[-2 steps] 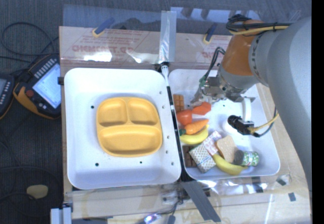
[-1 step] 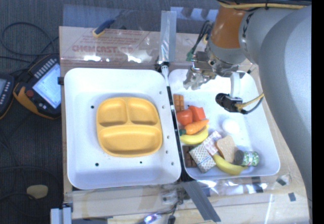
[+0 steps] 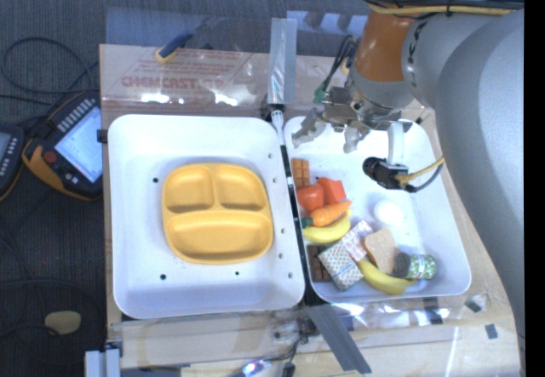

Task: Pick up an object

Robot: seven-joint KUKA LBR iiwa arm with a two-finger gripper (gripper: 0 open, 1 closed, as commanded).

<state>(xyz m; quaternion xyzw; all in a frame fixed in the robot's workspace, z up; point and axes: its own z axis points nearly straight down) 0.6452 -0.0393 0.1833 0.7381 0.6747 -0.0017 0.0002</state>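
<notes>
Plastic toy food sits piled in the right bin [image 3: 443, 222], mostly along its left wall and near corner. Carrot [image 3: 329, 214]: smooth orange taper, long axis roughly left-right with a slight tilt, touching a red blocky piece [image 3: 312, 196] just above it. Small yellow banana [image 3: 326, 232] directly under the carrot, curved, long axis also left-right. Second, larger banana [image 3: 381, 277] lies nearer the front, long axis running diagonally toward the near right corner. Tan bread-slice shape [image 3: 381, 248] rests against it; a patterned white box [image 3: 343, 265] sits just left of that. Brown waffle-textured bar [image 3: 299, 172] lies along the left wall, long axis front-to-back. White egg-like round [image 3: 389, 214] sits apart from the pile, mid-bin. Green-patterned small can [image 3: 421, 266] on its side near the front right. Claw [image 3: 328, 134] hovers over the far left part of the right bin, fingers spread apart, nothing between them, well clear of the pile. Orange band and grey arm above it to the right. Left bin [image 3: 128, 197] holds a yellow three-compartment plate [image 3: 218, 212], glossy, rounded corners. Worktop [image 3: 128, 77] behind the bins is covered in clear crinkled plastic sheet. Pendant with lit screen [image 3: 72, 145] on the floor at left.
</notes>
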